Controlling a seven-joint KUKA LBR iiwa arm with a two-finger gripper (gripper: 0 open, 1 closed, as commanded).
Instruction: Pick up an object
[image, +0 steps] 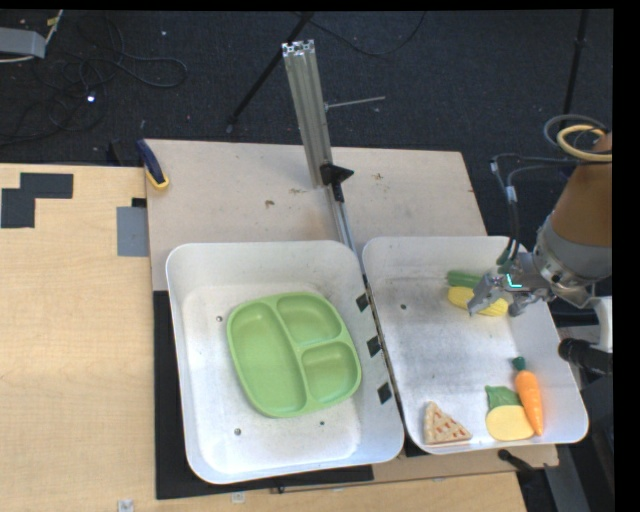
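Nearest me, the left shallow white bin (200, 440) carries a green three-compartment plastic plate (293, 352). Over the right white bin (420, 330), my two-finger gripper (497, 298) touches a yellow toy corn cob with green husk (467, 291); I cannot tell its finger state.
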